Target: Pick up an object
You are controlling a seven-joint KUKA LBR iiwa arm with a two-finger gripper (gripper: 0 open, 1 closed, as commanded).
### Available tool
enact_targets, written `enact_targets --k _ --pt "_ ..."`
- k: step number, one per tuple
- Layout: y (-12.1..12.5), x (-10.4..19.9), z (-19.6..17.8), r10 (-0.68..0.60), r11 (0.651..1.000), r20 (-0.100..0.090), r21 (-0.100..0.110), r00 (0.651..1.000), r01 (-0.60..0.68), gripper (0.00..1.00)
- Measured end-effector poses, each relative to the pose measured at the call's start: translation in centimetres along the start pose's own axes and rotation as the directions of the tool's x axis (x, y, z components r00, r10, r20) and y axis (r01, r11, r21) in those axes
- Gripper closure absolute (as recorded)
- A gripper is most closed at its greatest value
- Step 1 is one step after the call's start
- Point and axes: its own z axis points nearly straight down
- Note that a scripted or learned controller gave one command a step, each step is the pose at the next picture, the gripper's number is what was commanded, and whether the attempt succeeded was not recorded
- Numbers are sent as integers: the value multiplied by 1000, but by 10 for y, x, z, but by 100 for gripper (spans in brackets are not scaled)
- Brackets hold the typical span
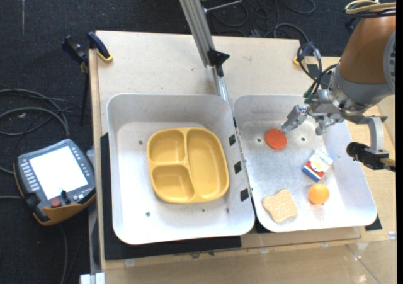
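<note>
In the right bin (352,210) lie a flat red-orange disc (276,139), a small blue, white and red carton (317,166), an orange ball (318,194) and a tan slice of bread (280,206). My gripper (308,120) hangs over the back of that bin, just right of and above the red disc. Its two grey fingers are spread apart with nothing between them. One fingertip (293,119) is close to the disc's upper right edge.
The left bin (126,150) holds a yellow three-compartment tray (187,164). A slanted metal bar (196,15) runs down to the gap between the bins. Clamps sit at the bench's back corners. A teach pendant (55,179) lies off the bench at left.
</note>
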Motion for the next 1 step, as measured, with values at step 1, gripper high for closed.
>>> enact_targets --k 1 --pt "0 0 0 0 1000 0 0 1000 0 0"
